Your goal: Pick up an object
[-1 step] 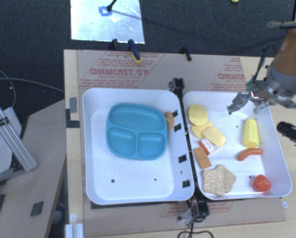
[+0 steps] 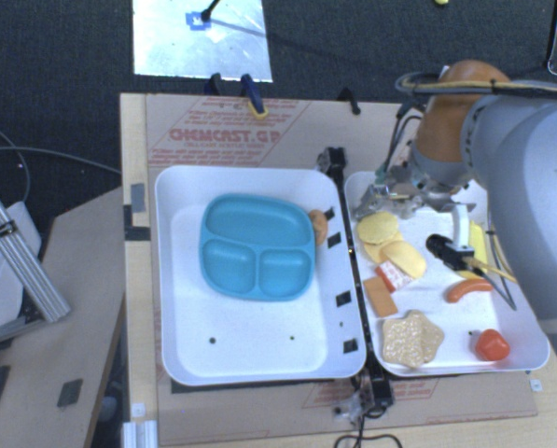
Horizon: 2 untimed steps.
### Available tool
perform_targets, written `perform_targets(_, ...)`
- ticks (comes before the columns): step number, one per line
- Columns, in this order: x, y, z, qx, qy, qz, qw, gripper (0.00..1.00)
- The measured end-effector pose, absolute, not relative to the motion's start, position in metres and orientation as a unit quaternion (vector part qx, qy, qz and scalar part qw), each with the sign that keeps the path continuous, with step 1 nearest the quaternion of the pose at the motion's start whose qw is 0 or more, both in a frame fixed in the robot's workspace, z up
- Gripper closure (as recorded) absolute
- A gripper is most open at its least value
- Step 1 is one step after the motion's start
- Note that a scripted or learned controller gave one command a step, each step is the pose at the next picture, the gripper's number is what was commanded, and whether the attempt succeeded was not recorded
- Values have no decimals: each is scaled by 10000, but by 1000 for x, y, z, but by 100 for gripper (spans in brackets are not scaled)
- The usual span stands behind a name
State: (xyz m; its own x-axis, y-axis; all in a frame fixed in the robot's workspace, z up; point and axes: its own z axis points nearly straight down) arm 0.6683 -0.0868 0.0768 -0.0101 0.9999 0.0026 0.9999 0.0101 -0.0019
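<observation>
So the tool [image 2: 379, 197] sits low at the far left corner of the right bin [image 2: 539, 348], can't tell its state. Just below it are yellow slices [image 2: 382, 228], further down an orange cracker [image 2: 381, 296] and bread piece [image 2: 411, 338]. Blue tray [image 2: 257, 246] off to its left.

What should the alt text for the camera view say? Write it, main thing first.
A grey robot arm reaches from the right over the right white bin, which holds toy food: yellow pieces, a red sausage, a tomato and a bread slice. The left bin holds a blue divided tray.
</observation>
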Motion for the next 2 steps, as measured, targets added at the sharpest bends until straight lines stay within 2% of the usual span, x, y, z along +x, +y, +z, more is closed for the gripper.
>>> perform_targets(1, 671, -92, 97, -7047, -7095, -23, -26, 100)
perform_targets(2, 669, -125, 85, -7075, -7067, -5, -18, 100)
